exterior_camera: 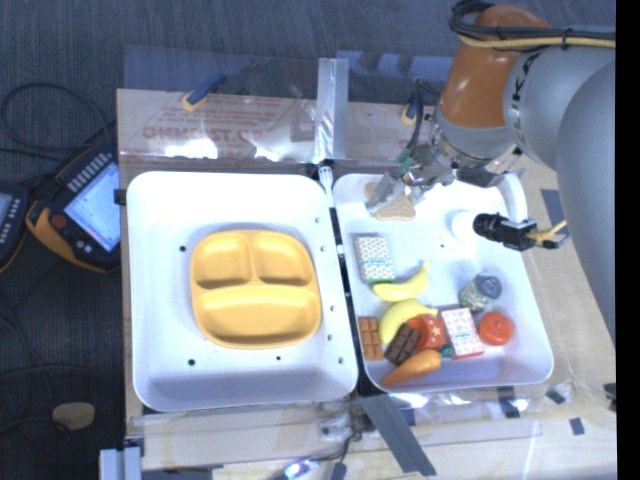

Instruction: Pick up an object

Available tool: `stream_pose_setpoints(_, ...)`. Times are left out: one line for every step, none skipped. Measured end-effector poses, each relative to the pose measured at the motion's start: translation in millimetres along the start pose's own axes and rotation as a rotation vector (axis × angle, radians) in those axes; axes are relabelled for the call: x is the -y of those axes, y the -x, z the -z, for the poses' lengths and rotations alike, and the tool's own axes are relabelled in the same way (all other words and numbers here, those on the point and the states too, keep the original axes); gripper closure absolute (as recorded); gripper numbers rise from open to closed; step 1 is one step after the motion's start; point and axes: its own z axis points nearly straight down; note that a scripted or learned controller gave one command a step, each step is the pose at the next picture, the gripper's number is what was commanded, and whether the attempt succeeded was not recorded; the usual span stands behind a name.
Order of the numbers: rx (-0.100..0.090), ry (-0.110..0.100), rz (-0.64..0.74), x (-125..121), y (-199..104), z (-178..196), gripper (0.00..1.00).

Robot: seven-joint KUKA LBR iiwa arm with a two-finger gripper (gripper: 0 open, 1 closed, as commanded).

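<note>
My gripper (392, 196) is low over the far left corner of the right bin (530, 363), reaching in from the right. Just under its tip lies a flat tan piece like a slice of bread (401, 209), partly covered by the gripper. Nearer the front of that bin lie a patterned box (375, 258), a banana (401, 288), a yellow fruit (403, 315), a waffle piece (370, 336), a carrot (412, 368), a red tomato (496, 328), a small printed carton (460, 330) and a round can (481, 291).
The left bin (160, 368) holds a yellow divided tray (256, 286). A black cylinder with cable (500, 229) hangs off the arm over the right bin's far right. A handheld pendant (85, 208) lies left of the bench.
</note>
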Motion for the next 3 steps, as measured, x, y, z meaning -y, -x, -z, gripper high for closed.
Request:
stream_pose_setpoints(0.002,-0.001,0.253,-10.3,-29.2,107.4,1.00)
stream_pose_setpoints(0.002,-0.001,0.229,45.0,9.9,59.8,1.00)
stream_pose_setpoints(0.001,-0.001,0.222,24.4,-25.6,26.5,1.00)
